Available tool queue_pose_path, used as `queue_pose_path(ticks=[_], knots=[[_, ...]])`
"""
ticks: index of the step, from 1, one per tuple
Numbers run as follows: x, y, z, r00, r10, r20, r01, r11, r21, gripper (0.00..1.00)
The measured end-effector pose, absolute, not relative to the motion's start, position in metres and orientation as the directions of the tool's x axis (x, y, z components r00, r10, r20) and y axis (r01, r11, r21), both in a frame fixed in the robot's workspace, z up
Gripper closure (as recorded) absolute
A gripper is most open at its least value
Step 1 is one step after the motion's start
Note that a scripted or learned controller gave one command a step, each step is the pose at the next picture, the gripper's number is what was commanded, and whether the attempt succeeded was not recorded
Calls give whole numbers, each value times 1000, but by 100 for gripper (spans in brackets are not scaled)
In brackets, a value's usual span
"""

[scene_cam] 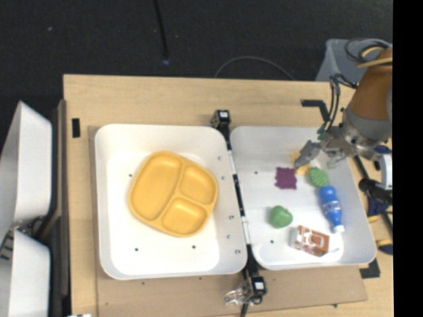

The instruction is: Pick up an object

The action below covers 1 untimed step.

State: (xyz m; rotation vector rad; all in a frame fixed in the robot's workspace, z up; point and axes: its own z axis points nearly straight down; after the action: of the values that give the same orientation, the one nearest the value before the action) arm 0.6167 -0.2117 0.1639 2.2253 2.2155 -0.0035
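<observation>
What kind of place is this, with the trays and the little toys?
Probably a robotics lab test bench: a robot arm reaches over two white bins, one holding a yellow divided plate, the other small practice objects like a blue bottle.

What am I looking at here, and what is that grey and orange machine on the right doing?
That is a robot arm, and one camera fixed above the bench looks down on it at a slant. Its gripper hangs over the right white bin, near a small yellow item and a green ball-like object. Nothing can be seen held in it. That bin also holds a purple piece, a blue bottle, a green lump and a red-and-white packet. The left white bin holds a yellow divided plate. The arm's job is to pick up an object.
</observation>
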Motion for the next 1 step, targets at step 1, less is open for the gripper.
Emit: queue_pose_path(ticks=[1], knots=[[618,-213,178,4,1000,-4,1000,-4,6,100]])
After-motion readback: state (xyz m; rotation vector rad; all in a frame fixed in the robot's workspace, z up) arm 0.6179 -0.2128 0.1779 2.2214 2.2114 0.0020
